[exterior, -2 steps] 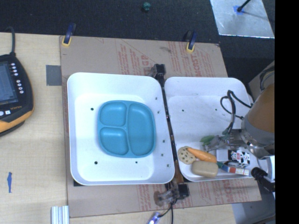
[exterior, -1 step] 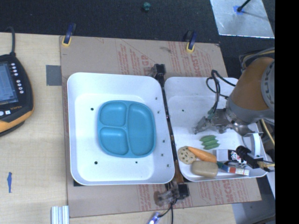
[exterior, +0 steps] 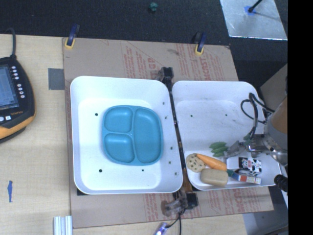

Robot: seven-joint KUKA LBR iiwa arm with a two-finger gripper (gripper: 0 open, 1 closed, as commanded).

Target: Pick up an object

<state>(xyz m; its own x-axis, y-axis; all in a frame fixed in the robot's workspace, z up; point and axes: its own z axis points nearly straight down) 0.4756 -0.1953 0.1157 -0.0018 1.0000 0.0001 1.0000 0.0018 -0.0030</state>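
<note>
1. Gripper (exterior: 244,146) hanging low over the right white bin (exterior: 210,94), near its right wall, just above the clutter in the near corner; whether spread or closed, cannot tell, metal parts blurring together.
2. Nothing seen lifting clear of the bin floor; pick judged not yet made.
3. Candidates all lying in the right bin's near corner: orange carrot-shaped toy (exterior: 213,161), tan oval block (exterior: 214,177), brown speckled round cookie (exterior: 194,162), green leafy piece (exterior: 218,147), small printed black-and-white box (exterior: 250,165), slim tube with red end (exterior: 244,178).
4. Left white bin (exterior: 80,131) holding a blue three-compartment plastic plate (exterior: 132,134), well apart from the arm.
5. Remaining, by judgement: closing on one item, lifting.
6. Arm body cut off at right edge; black cable (exterior: 250,109) looping above wrist.
</note>
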